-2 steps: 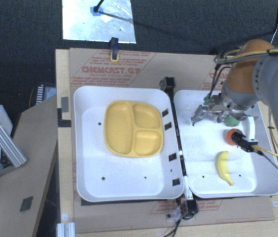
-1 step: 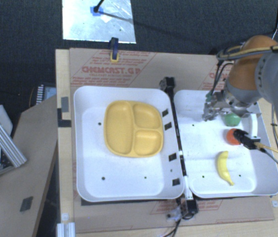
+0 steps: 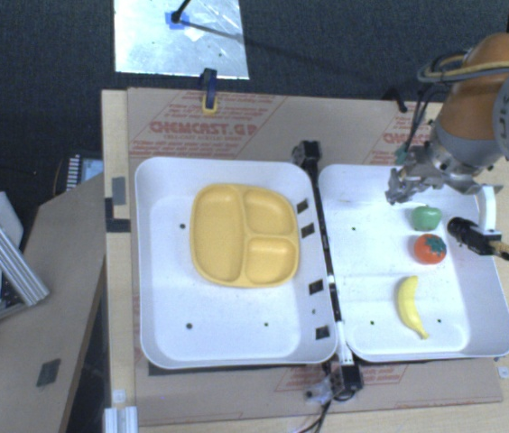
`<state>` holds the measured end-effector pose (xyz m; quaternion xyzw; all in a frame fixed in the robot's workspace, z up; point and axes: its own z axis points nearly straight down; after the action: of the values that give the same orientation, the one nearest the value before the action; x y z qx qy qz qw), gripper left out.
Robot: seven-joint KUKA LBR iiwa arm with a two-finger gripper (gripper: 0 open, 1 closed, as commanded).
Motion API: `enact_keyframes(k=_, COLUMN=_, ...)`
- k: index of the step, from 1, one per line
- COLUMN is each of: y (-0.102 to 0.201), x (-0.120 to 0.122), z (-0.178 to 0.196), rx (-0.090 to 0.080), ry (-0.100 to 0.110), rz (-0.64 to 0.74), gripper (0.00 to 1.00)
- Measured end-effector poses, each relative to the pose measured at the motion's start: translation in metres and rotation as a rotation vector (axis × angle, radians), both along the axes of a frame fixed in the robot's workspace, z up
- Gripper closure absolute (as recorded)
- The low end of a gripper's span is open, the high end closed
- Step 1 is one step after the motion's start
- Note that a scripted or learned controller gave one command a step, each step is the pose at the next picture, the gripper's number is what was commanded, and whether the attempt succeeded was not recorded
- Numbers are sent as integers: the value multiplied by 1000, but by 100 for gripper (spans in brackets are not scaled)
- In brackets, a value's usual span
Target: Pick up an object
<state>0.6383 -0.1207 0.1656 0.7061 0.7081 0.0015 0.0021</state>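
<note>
You get even overhead light, glare off the foil sheet [image 3: 180,23], washed-out white bins [image 3: 227,332], soft grainy detail.

A single fixed camera is looking down at a slant from above the worktop [image 3: 263,115], far enough back that it is taking in both white bins whole. The left bin [image 3: 160,332] is sitting near the frame's middle and the right bin [image 3: 480,332] is lying toward the right edge. The arm [image 3: 494,97] is entering from the upper right.
</note>
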Motion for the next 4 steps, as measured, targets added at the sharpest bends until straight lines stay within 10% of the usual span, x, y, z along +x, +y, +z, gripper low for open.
enact_keyframes(k=2, y=7, x=14, z=106, rx=0, ry=-2, rz=4, gripper=100)
enact_keyframes(k=4, y=92, x=-24, z=87, rx=2, ry=5, rz=5, gripper=100)
